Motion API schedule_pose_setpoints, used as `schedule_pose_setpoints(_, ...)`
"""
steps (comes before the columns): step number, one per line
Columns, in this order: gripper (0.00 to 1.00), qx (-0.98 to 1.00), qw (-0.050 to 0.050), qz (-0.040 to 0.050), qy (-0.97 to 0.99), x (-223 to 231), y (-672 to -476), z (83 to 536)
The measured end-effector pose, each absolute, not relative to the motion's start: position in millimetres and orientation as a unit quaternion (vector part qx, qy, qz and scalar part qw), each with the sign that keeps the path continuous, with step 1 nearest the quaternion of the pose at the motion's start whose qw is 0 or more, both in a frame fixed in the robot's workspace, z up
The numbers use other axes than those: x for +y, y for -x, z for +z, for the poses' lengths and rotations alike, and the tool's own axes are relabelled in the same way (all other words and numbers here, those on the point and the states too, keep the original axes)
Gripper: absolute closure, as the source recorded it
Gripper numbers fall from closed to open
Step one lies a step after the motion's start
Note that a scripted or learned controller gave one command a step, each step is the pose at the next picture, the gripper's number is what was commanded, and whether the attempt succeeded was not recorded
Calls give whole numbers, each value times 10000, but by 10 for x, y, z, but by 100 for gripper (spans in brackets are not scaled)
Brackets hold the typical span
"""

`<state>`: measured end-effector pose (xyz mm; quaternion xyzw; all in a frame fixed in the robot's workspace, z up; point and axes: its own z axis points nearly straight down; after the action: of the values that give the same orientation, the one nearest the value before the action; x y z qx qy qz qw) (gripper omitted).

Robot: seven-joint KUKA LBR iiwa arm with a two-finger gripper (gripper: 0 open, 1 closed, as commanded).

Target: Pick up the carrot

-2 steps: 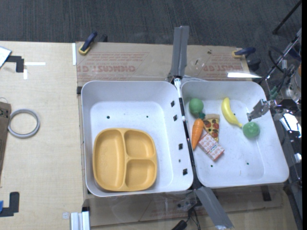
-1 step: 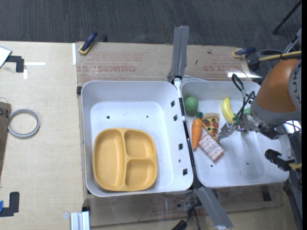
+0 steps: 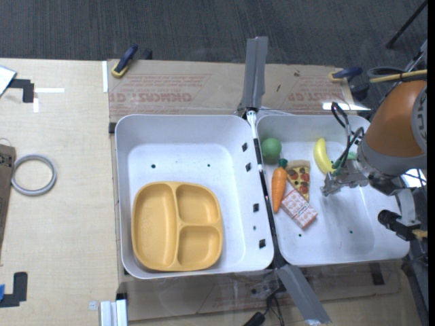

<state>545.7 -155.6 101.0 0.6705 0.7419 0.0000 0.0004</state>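
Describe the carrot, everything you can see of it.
The carrot is a small orange toy, plastic by its look, with a green top. It lies flat in the right bin, close to that bin's left wall, green end toward the far side, tip toward the near side. A green ball sits just beyond its top; a pizza slice lies beside it on the right, touching or nearly so. The gripper is off to the right, apart from it.

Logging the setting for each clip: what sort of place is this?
Likely a robotics lab test bench: two white bins clamped over cardboard, toy food such as a carrot and banana, and a robot arm above office carpet.
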Motion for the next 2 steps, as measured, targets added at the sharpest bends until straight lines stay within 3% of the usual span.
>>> schedule_pose_setpoints(1,100,6759,-13,-9,-7370,-1002,-5029,932)
schedule_pose_setpoints(2,100,4465,0,-17,-8948,-590,-4876,1907)
